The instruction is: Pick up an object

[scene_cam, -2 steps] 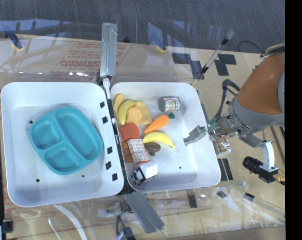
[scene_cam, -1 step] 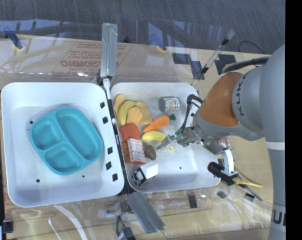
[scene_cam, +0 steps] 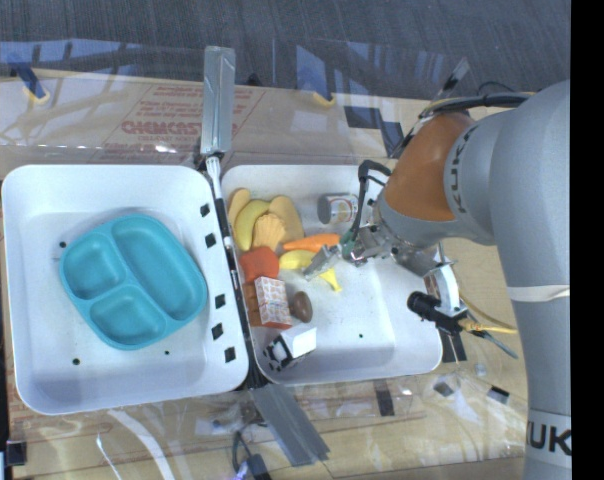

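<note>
- Camera view: gripper (scene_cam: 334,258) low in right bin (scene_cam: 382,343), frame centre-right.
- Carrot (scene_cam: 310,242) touching it, upper-left; long axis approx. horizontal.
- Finger gap: can't tell.

Two bins sit side by side on the bench. The left bin (scene_cam: 22,268) holds a divided tray (scene_cam: 132,280) near its middle. The right bin (scene_cam: 382,338) holds toy food (scene_cam: 267,238) piled along its left wall, with a small box (scene_cam: 290,346) nearer the front.
</note>
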Robot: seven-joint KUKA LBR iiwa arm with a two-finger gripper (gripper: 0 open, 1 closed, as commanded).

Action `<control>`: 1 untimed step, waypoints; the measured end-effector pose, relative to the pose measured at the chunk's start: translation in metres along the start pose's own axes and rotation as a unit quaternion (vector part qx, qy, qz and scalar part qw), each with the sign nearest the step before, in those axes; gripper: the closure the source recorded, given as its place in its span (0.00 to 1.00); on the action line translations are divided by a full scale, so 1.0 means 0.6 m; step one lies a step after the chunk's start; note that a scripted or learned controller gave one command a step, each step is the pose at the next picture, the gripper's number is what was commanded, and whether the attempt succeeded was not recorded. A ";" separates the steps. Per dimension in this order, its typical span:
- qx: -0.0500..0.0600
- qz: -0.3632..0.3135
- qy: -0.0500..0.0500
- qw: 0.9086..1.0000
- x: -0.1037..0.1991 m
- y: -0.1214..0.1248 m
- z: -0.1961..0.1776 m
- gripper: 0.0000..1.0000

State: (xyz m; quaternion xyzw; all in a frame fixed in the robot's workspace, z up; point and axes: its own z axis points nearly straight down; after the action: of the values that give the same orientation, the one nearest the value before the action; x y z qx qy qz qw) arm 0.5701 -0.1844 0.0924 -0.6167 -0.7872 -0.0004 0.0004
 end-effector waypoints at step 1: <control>0.000 -0.001 0.000 1.000 0.000 0.000 -0.017 1.00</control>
State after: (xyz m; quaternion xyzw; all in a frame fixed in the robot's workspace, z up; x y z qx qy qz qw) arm 0.5703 -0.1845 0.1026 -0.6160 -0.7877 -0.0002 0.0006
